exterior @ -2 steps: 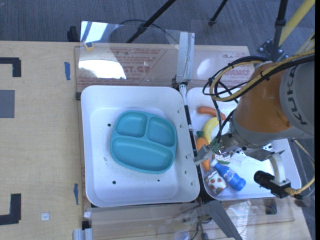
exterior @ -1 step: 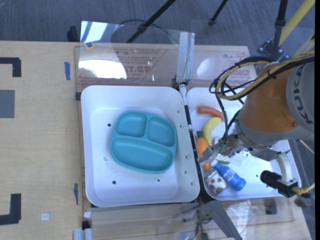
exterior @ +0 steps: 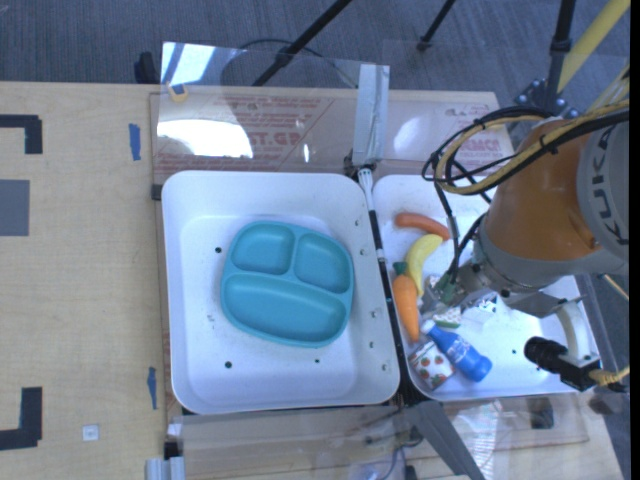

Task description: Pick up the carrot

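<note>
Surface, right bin (exterior: 520, 343): your gripper (exterior: 447, 293) sits beside carrot (exterior: 406, 308); finger spread — you cannot tell.

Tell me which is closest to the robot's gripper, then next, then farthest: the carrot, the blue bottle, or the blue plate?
Measured from the gripper in the camera view:
1. The carrot, just left of it in the right bin.
2. The blue bottle, below it, toward the bin's front.
3. The blue plate, away in the left bin.
</note>
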